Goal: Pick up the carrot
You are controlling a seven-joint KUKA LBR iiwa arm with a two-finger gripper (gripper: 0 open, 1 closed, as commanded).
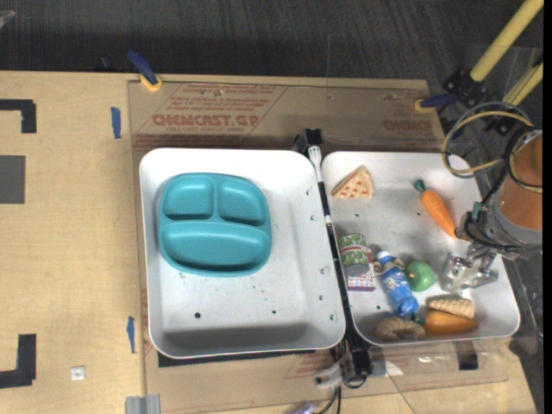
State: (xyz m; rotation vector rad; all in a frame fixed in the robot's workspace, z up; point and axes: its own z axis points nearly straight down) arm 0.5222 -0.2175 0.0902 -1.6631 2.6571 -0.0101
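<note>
We look down on a desk (69, 231) of pale wood, with black tape corners and a grey patch marked on its far left side and short strips of blue tape along the edge of a brown cardboard sheet (207, 115) printed with red lettering. Beyond the desk runs dark carpeted floor (259, 24). A blue clamp (143, 67) pins the sheet at its upper left corner, and another blue clamp (431, 102) sits near its upper right.

On the sheet we see the left bin (293, 309), which carries a teal divided plate (216, 223) in its upper left part. A black divider clip (310, 141) joins it to the right bin (388, 166) just beside it.

In the right bin a sandwich wedge (354, 184) lies near the top left corner. Lower down we find a green-patterned roll (353, 248), a blue bottle (397, 287) and a green fruit (422, 275) clustered close together, with a bread piece (452, 306) and an orange item (448, 323) along the bottom wall.

The carrot (437, 210) lies free on the bin floor in the upper right part, tilted, its green top toward the upper left. The claw (468, 271) hangs below and to the right of it, apart from it; we cannot tell how its tips stand. A yellow pole (513, 28) slants across the top right corner.
</note>
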